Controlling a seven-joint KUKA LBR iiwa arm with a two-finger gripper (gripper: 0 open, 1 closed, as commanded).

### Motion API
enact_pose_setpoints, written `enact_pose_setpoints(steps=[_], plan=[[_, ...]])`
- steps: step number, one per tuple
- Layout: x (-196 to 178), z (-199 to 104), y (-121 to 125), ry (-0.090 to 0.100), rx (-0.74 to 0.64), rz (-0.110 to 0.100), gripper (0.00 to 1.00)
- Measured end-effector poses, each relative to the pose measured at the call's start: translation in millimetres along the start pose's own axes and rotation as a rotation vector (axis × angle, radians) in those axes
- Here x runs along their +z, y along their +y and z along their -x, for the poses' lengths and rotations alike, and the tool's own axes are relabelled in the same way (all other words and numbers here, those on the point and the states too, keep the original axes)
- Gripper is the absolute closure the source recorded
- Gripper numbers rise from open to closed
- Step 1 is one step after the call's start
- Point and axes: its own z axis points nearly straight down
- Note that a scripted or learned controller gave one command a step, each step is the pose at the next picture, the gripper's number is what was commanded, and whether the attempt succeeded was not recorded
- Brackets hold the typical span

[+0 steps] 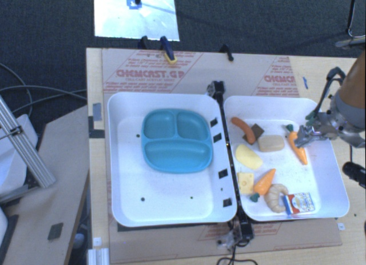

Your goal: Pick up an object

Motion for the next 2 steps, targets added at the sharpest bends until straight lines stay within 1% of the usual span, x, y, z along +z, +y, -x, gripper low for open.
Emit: enact_pose_setpoints(steps=[1, 2], plan=[[8.4, -47.7, 26.8, -0.001, 0.001, 0.001, 1.0], [-2.5, -99.7, 59.9, 0.001, -0.001, 0.002, 1.0]])
